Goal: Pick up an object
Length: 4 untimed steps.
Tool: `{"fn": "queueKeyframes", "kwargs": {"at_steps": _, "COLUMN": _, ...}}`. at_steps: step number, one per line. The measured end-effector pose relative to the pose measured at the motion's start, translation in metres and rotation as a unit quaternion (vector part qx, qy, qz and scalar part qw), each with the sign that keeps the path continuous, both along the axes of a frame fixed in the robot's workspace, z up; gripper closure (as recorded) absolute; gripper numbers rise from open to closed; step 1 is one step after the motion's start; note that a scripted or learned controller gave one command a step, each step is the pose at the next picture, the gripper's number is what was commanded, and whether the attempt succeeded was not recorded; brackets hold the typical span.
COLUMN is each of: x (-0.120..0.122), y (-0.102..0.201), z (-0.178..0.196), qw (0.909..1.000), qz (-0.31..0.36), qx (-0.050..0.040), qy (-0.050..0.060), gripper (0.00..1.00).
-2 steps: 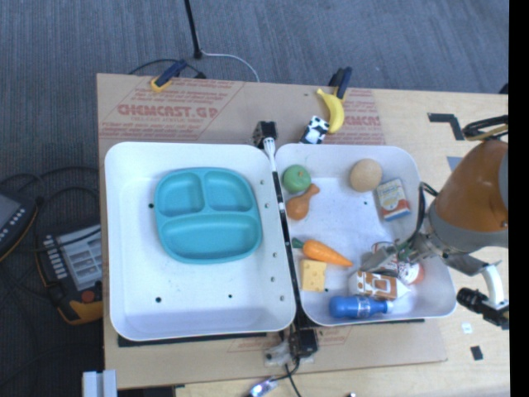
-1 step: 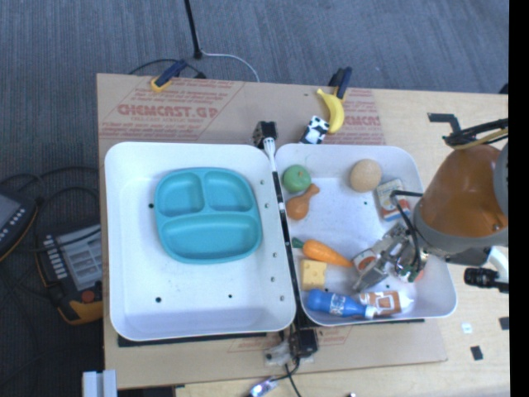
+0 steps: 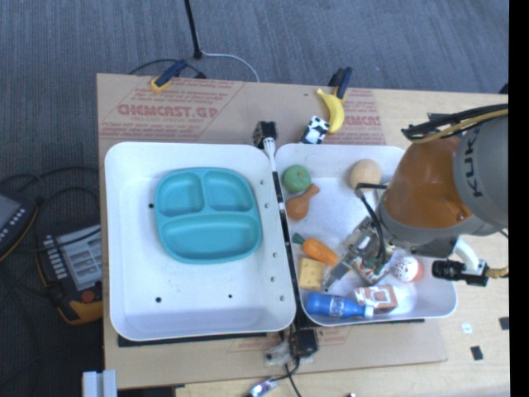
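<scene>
Item: my gripper, fingers' state indiscernible, low in right bin. Nearest objects: carrot, cheese block, blue bottle. Risk: crowding; fingers may nudge neighbours, closing on nothing.

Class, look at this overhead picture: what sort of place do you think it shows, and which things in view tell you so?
Probably a robotics lab or test bench, not a kitchen. A grey and orange robot arm reaches over two white bins, toy food such as a carrot lies in one, and cables trail over grey carpet.
</scene>
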<state>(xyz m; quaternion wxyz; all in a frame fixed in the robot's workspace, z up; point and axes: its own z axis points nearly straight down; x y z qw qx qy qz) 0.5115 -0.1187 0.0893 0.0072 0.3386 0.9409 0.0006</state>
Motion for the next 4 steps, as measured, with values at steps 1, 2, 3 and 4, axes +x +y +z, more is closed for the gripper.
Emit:
{"fn": "queueKeyframes", "kwargs": {"at_steps": 1, "x": 0.001, "y": 0.001, "z": 0.010, "qw": 1.0000, "qz": -0.001, "qx": 0.0008, "qy": -0.001, "gripper": 1.00}}
{"fn": "queueKeyframes", "kwargs": {"at_steps": 2, "x": -0.021, "y": 0.027, "z": 0.130, "qw": 1.0000, "qz": -0.007, "qx": 0.0017, "qy": 0.006, "gripper": 1.00}}
{"fn": "queueKeyframes", "kwargs": {"at_steps": 3, "x": -0.021, "y": 0.027, "z": 0.140, "qw": 1.0000, "qz": -0.008, "qx": 0.0016, "qy": 0.005, "gripper": 1.00}}
{"fn": "queueKeyframes", "kwargs": {"at_steps": 4, "x": -0.020, "y": 0.027, "z": 0.150, "qw": 1.0000, "qz": -0.008, "qx": 0.0014, "qy": 0.004, "gripper": 1.00}}
